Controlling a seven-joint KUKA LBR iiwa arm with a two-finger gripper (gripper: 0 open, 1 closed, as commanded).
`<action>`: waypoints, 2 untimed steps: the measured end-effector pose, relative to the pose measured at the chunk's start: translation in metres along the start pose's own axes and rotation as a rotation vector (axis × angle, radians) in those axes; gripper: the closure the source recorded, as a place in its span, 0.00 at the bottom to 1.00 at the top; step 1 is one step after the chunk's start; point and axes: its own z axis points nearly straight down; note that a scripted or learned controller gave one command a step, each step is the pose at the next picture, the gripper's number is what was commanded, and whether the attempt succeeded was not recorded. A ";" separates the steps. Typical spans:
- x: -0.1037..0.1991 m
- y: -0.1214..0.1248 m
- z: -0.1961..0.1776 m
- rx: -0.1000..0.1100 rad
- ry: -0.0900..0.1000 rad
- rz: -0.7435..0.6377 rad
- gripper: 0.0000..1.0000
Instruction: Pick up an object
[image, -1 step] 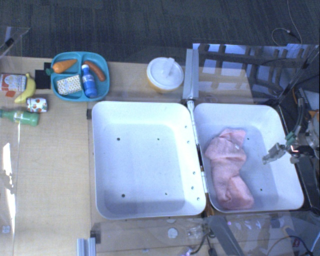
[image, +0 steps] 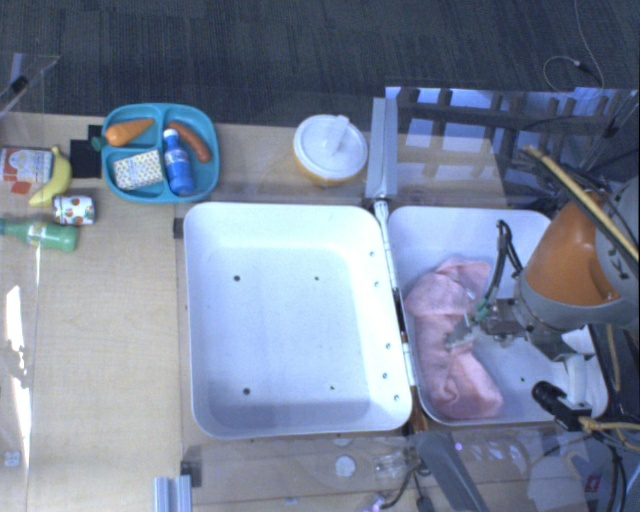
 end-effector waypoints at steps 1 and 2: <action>0.015 0.084 0.004 -0.009 -0.001 -0.179 0.00; 0.024 0.159 0.007 0.007 0.000 -0.258 0.00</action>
